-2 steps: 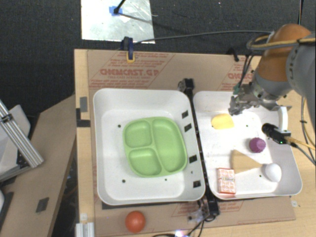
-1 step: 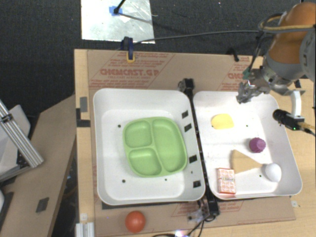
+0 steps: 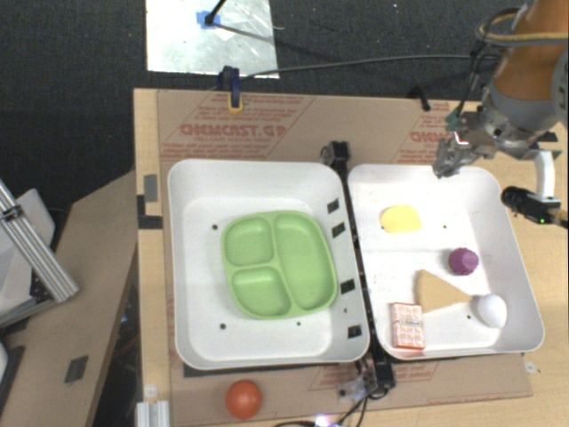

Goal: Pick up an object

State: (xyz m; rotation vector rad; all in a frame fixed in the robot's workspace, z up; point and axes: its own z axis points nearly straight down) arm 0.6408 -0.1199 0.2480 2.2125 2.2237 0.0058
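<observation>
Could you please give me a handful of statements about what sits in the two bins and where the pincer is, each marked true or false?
1. The green divided tray lies in the left bin. True.
2. The yellow object is in the left bin. False: it lies in the right bin.
3. The purple object lies between the yellow object and the white egg-shaped object. True.
4. The pincer is over the green divided tray. False: it is at the right bin's far edge.
5. The orange ball lies inside a bin. False: it sits on the bench in front of the left bin.
</observation>
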